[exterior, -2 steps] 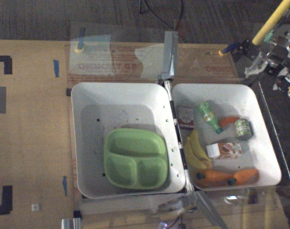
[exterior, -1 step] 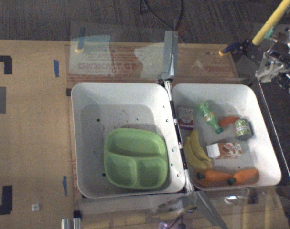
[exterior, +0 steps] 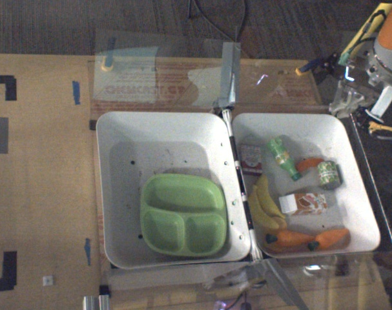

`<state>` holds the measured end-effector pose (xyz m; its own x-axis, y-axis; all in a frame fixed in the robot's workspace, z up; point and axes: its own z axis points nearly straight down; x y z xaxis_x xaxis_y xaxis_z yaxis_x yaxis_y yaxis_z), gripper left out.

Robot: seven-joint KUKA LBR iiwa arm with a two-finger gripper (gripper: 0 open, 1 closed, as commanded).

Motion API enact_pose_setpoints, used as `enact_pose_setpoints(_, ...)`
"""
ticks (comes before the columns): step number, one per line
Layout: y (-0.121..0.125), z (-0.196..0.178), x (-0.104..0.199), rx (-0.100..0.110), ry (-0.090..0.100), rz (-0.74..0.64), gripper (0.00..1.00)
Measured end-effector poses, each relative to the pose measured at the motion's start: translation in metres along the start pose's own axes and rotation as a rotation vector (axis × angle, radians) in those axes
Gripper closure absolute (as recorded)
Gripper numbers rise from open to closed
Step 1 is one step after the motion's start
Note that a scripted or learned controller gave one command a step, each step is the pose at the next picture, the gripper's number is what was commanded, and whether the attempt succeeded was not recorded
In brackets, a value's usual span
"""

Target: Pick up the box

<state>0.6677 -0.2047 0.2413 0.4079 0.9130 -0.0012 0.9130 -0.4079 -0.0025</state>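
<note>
Two shallow white bins sit side by side on a tan bench, seen from above at a slant. The left bin (exterior: 118, 141) holds a green divided plate (exterior: 183, 214) with three compartments, lying flat toward the bin's near side. The right bin (exterior: 354, 147) holds several small items. The box (exterior: 303, 203), a small carton with a white end and a brown printed face, lies flat near the middle of this bin, just right of a yellow banana (exterior: 265, 206). Along the near wall lie two orange carrots (exterior: 309, 238), end to end. Farther back is a green bottle (exterior: 283, 157) on its side, a small green can (exterior: 328, 174), and between them a third carrot (exterior: 308, 164). A small reddish packet (exterior: 251, 159) rests against the left wall.

The arm's gripper (exterior: 358, 100) is at the upper right, outside the right bin's far corner and well apart from the box. It looks like a tangle of metal and cable there, and I cannot tell how its fingers stand.
</note>
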Motion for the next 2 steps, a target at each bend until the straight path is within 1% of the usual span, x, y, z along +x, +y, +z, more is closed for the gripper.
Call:
enact_pose_setpoints(1, 0.002, -0.112, -0.006, -0.005, 0.001, 0.146, 1.0)
enact_pose_setpoints(2, -0.011, -0.194, -0.002, -0.004, 0.002, 0.641, 1.0)
